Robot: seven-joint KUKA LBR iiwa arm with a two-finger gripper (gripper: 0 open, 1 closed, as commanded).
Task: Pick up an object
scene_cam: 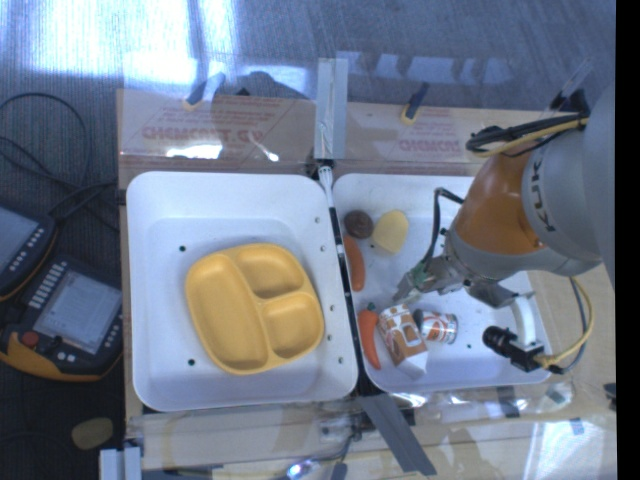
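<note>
Camera view has the gripper (420, 280) down inside the right bin (480, 363), and whether its fingers are spread or pinched I cannot tell; they sit under the grey wrist and the orange band of the arm (520, 218). Just at seven o'clock from the fingers lies an orange-and-white carton (400, 336), with a small can (438, 326) touching its right side. Neither one sits visibly between the fingers. At eleven o'clock, a pale yellow lemon-like piece (391, 230) rests close by, and a dark round object (359, 225) sits just beside it toward nine. Tight quarters here: an orange carrot (354, 263) hugs the bin's left wall, and a second orange piece (370, 336) lies along that same wall lower down, touching the carton. Open floor shows at five o'clock, toward the bin's lower right, near a black-tipped fitting (505, 343) on the arm's cabling.

Across the divider, the left bin (160, 368) holds a yellow compartment tray (254, 306), tilted, with bare white floor all around it. Beyond both bins runs a brown cardboard strip (220, 128) at twelve o'clock, grey carpet (100, 18) past that, and a teach pendant (60, 313) lies far out at nine.
</note>
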